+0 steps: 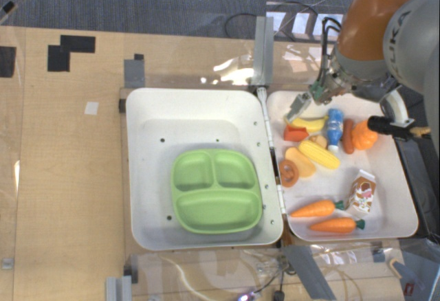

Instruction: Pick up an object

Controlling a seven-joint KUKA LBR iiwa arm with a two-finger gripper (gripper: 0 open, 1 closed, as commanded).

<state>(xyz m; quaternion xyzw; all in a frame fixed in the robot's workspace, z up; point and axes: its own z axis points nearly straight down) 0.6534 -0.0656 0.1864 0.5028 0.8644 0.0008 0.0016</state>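
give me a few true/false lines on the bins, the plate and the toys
1. The green plate lies in the left bin. True.
2. Two carrots lie in the right bin, near its front edge. True.
3. The milk carton sits on the plate. False: it is in the right bin.
4. The gripper is above the left bin. False: it is over the right bin's far left corner.
5. The blue bottle is in the right bin. True.
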